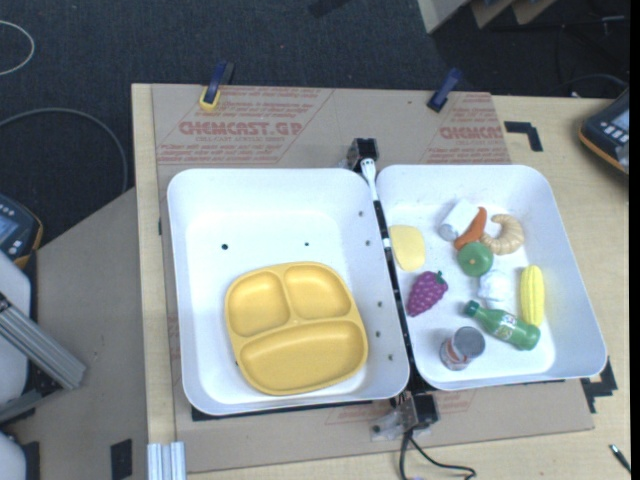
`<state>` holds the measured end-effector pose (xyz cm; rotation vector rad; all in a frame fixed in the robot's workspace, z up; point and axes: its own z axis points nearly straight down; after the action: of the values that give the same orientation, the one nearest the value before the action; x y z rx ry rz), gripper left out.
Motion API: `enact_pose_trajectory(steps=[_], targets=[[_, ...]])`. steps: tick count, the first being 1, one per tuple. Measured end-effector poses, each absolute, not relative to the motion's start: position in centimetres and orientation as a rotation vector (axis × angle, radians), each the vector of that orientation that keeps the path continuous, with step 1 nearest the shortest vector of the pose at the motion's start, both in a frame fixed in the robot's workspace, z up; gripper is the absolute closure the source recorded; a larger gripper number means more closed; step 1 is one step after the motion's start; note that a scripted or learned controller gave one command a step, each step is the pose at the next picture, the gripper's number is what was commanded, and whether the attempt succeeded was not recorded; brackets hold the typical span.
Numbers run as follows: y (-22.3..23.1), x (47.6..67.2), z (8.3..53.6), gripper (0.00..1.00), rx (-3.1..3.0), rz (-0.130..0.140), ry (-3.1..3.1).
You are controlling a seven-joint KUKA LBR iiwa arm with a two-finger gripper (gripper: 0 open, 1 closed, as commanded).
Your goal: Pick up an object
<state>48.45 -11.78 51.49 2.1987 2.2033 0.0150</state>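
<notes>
Plainly nothing is lifted yet; the grape bunch (426,292), corn cob (532,295), green bottle (503,326) and small can (462,347) lie loose in the right bin (560,208), from its centre toward five o'clock; the end effector's state I cannot tell; the whole pick remains.

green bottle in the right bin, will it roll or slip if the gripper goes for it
The green bottle lies on its side, so its round body would probably roll if nudged from the side. It looks like smooth, glossy plastic, so it may slip. The corn and can sit close by, leaving little room around it.
</notes>
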Motion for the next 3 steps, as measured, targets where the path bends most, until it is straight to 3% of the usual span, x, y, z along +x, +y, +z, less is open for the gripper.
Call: enact_pose_trajectory(steps=[1, 2, 3], targets=[[-14.7, 47.8, 42.5, 1.0, 2.231, -0.009, 2.222], [-8.5, 50.8, 33.8, 1.0, 2.22, -0.006, 2.235], [-4.8, 48.0, 43.5, 1.0, 2.209, 0.015, 2.221]])
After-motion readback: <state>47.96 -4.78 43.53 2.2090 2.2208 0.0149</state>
